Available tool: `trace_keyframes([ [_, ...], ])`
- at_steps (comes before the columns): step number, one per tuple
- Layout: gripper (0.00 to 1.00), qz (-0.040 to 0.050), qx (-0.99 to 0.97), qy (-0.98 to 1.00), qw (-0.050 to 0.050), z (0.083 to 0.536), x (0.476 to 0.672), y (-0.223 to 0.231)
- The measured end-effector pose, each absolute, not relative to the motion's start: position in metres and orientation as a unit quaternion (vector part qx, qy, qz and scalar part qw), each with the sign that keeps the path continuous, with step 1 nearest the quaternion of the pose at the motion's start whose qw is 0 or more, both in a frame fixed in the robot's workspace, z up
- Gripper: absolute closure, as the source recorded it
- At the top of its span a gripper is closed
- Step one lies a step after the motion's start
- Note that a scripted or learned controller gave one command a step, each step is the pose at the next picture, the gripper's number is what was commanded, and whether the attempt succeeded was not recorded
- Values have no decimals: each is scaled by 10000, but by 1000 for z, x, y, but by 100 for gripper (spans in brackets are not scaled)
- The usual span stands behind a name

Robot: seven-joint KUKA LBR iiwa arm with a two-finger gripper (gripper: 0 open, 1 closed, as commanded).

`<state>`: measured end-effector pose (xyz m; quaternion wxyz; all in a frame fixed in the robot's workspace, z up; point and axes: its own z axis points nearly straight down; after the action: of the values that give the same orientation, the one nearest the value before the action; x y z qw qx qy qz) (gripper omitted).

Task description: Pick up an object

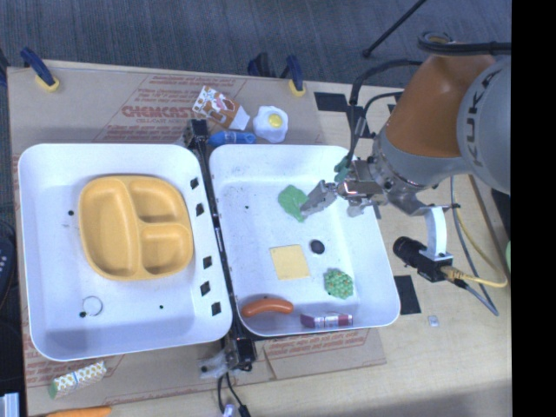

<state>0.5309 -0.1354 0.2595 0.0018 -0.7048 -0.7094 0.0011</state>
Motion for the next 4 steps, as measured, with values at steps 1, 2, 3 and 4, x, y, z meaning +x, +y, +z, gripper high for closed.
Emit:
trace_keyframes([
  [1,0,24,-7400,-6726,26,160,589,-145],
  [2,0,6,-6117,-7911,3,92,631,-165],
  [3,100,10,-6102,-7922,1,102,632,-165],
  [4,0,10,-6103,-7922,2,102,632,-165],
])
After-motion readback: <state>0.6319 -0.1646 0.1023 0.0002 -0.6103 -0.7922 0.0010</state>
